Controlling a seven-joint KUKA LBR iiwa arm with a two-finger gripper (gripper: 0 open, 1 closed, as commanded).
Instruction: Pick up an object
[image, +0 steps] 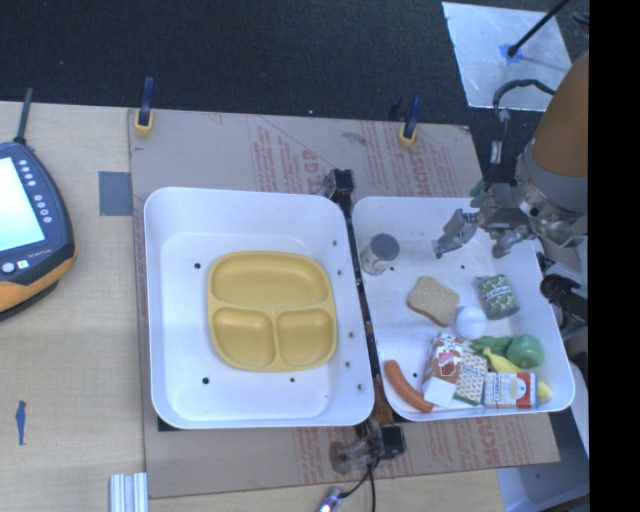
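A: Nearest the camera, along the lower edge of the right bin (560, 405), counted one sausage (406, 386), two small cartons (456, 368) lying side by side with a third little box (508, 389) to their right, one green pepper (522, 350) and a yellow piece just under it, too small to name

B: And above those?

A: One white ball (470, 322) touching the pepper's left side, one slice of bread (432, 299), one green packet (497, 296), one small can (380, 249) at the bin's upper left. Left bin (170, 300) held a single yellow divided tray (271, 309)

B: Gripper?

A: Gripper (468, 232) hung over the upper part of the right bin, near the frame's right edge, with nothing between its fingers. Whether spread or closed, couldn't tell from that slant

B: Best way to go about the pick, then?

A: Probably choose something standing apart. Bread lay flat with bare floor around most of it; can stood alone by the wall. Either looked easier than the crowded lower corner, where closing on one carton could drag its neighbours. Better to come straight down, centred, fingers across the narrow side, and lift only once firmly pinched

B: Farthest back?

A: Two clamps (145, 108) on the board's upper edge, one pendant (30, 225) at the frame's left
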